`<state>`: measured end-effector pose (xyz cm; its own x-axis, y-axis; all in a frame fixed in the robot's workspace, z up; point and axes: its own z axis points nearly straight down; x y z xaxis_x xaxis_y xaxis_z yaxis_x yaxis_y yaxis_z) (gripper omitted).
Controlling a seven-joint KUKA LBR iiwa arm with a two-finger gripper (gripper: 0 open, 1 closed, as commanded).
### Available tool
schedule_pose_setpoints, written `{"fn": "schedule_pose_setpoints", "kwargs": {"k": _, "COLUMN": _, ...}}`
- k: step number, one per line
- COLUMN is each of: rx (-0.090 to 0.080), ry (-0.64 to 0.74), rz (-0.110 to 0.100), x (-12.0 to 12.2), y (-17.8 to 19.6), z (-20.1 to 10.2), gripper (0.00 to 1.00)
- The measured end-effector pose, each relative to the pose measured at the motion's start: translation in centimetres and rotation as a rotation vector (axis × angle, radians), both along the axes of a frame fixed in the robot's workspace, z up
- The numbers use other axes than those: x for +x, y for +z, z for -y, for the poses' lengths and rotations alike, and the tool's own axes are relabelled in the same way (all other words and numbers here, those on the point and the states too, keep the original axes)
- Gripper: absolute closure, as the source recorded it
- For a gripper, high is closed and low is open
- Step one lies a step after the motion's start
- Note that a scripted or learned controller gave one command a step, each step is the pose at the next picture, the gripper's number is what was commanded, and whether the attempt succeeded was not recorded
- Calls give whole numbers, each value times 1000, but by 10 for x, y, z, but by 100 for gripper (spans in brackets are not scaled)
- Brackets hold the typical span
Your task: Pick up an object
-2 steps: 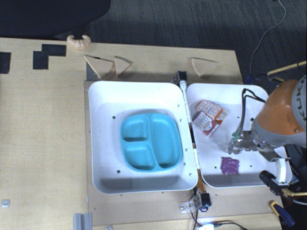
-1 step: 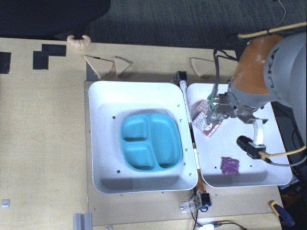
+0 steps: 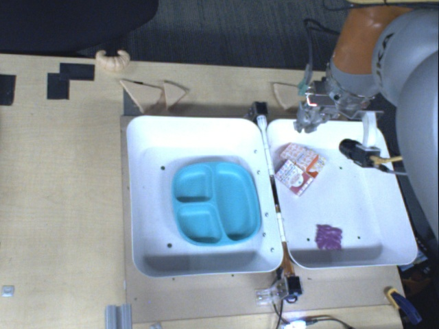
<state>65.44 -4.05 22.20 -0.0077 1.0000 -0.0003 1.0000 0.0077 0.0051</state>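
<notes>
No words, brand names or numbers are showing clearly enough to read. A small packet lying in the right-hand white bin is carrying red and white printed patches, but the print is too small and blurred to make out any letters.

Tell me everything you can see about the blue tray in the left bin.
The blue tray is a light blue, plastic-looking dish with rounded corners, divided into three compartments: two smaller ones on its left side and one long one on its right. It lies flat, open side up, on the floor of the left bin, slightly turned. Nothing shows inside it, and nothing but the bin touches it.
</notes>
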Motion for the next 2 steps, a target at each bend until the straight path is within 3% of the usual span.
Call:
{"fn": "schedule_pose_setpoints", "kwargs": {"k": 1, "rx": 0, "ry": 0, "rz": -1, "x": 0, "y": -1, "z": 0, "gripper": 0}}
{"fn": "schedule_pose_setpoints", "kwargs": {"k": 2, "rx": -1, "ry": -3, "rz": -1, "x": -12, "y": -118, "z": 44, "gripper": 0}}
